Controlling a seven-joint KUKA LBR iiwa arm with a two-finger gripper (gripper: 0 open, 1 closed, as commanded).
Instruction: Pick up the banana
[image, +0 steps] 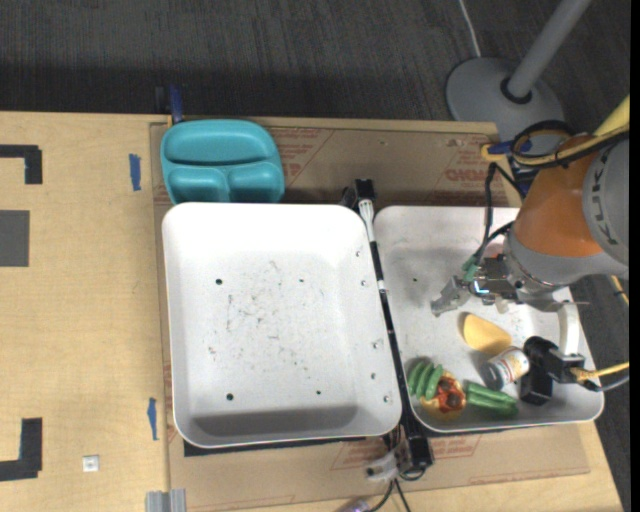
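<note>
**Two bins, one banana, and the tool just short of it**

From my console I see the yellow, stubby curved banana (485, 333) lying flat in the right-hand shallow white plastic bin (430, 225), towards its near-right part. A small white-labelled bottle (508, 367) lies just beside its near end, and a cluster of green and orange toy vegetables (450, 390) rests against the bin's near wall. The grey metal tool (455, 288) hangs just beside the banana, on its far-left side. Nothing visible is in it, and at this slant I cannot tell whether it is open or closed. My guess is that the approach is lined up slightly off the fruit, so the grasp is not yet made. The left-hand white bin (270, 310) sits alongside on the tan desk (80, 300), well apart from the work. My worry is the bottle crowding the banana, so I would want the descent centred on the fruit.
</note>
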